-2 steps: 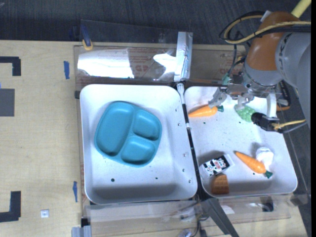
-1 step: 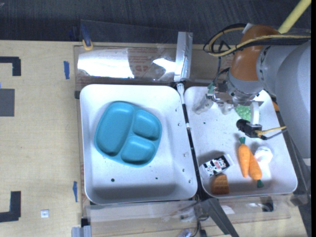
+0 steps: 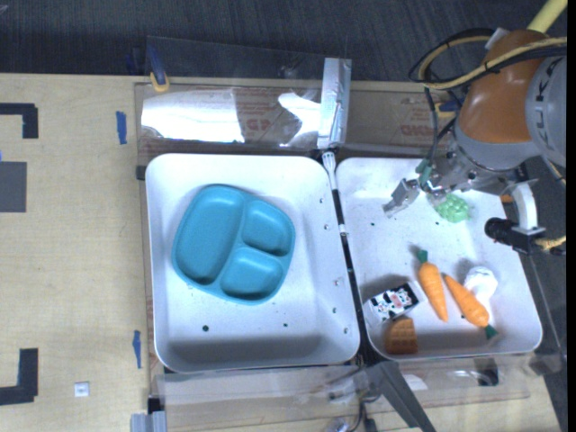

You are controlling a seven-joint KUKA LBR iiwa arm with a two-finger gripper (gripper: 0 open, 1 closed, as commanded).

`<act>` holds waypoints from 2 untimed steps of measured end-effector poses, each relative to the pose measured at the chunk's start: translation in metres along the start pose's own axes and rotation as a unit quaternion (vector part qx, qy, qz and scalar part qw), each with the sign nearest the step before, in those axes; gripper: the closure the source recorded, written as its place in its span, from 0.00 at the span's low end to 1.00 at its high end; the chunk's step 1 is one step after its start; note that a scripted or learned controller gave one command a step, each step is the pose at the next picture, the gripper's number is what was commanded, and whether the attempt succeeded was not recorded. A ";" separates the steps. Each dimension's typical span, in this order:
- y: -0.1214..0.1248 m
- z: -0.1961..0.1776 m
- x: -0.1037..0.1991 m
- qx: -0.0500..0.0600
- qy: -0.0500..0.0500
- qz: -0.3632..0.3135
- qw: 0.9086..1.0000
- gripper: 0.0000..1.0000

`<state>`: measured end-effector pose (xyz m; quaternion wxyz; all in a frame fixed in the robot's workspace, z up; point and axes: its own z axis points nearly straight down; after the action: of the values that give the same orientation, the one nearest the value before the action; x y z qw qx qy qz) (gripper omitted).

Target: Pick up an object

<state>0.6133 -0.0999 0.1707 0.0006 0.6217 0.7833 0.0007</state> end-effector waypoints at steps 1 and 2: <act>-0.124 -0.002 0.014 0.001 0.000 0.021 1.000 0.00; -0.128 0.066 -0.017 -0.002 -0.001 -0.005 1.000 0.00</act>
<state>0.4925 -0.1456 0.1042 0.0030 0.6177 0.7864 0.0014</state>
